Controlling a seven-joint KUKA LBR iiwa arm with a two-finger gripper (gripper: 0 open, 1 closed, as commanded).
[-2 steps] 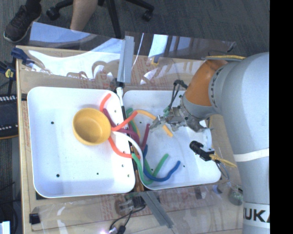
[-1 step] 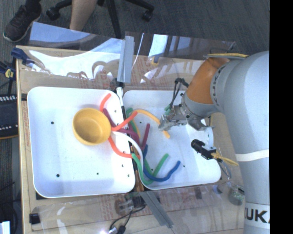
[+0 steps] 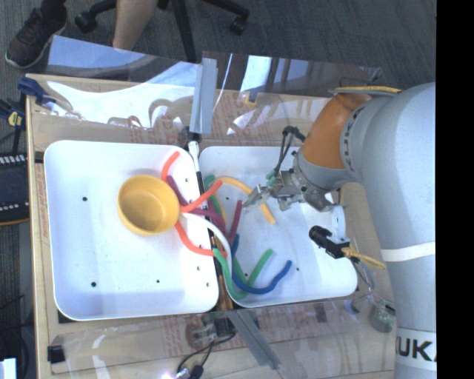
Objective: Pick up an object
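Yellow strip (image 3: 268, 212), soft and light, is lying under the gripper (image 3: 261, 195), whose closing I cannot tell.

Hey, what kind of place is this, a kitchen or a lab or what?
Likely a robotics lab: a KUKA arm reaches over two white bins on a bench, with office chair wheels and carpet behind.
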